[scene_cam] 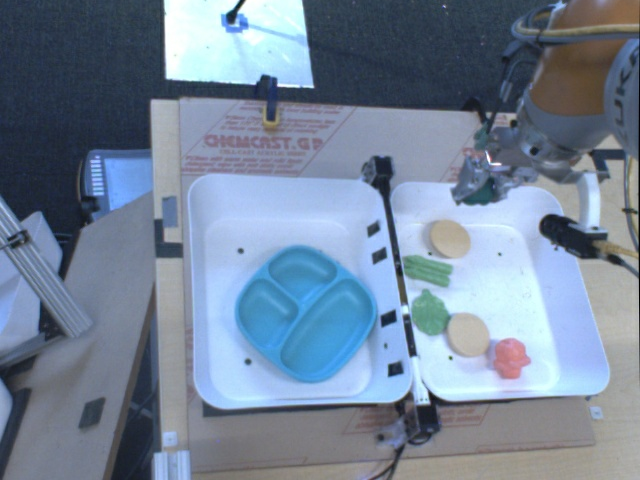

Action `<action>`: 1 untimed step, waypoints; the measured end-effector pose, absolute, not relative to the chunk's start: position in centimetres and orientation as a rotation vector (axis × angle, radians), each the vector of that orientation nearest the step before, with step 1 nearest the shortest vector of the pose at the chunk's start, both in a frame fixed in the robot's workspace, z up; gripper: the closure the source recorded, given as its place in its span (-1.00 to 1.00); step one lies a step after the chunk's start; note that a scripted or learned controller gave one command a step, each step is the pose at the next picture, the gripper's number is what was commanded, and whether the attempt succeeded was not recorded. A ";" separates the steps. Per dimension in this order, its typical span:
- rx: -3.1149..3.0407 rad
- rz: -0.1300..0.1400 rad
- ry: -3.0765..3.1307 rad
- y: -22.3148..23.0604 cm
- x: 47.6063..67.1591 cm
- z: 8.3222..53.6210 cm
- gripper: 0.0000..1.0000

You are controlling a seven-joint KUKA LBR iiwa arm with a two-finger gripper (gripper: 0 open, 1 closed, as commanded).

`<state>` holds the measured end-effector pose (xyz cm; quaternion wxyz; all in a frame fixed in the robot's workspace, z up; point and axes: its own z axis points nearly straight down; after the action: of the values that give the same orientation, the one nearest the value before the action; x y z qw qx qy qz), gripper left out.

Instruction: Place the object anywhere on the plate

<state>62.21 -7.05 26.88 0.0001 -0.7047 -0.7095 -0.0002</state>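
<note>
1. Hovered gripper (483, 183) over back-left corner of R bin (575, 298). Open or closed: couldn't tell. Noted greenish bit (481, 194) at its tip; gripped or not, unclear.
2. Judged that bit the likely obj. Otherwise left in R bin: tan disc (450, 238), beans (427, 269), leaf (430, 313), 2nd disc (467, 334), pink piece (510, 357). All well apart from blue plate (305, 313) in L bin (215, 228).
3. Risks, as judged: weak hold, so could drop obj crossing the divider (392, 268); early release, so could land on bin floor beside plate; could roll off plate's raised ribs.
4. Surface: smooth white bins on cardboard-topped bench (300, 133); slippery, probably.
5. Room: dark carpet (80, 58) behind, pale sheet (240, 28) on it.
</note>
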 end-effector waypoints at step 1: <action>-2.212 0.000 -2.229 -2.9 60.0 26.8 1.00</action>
<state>60.05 -2.87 26.78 0.0008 -0.7043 -0.7099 0.0000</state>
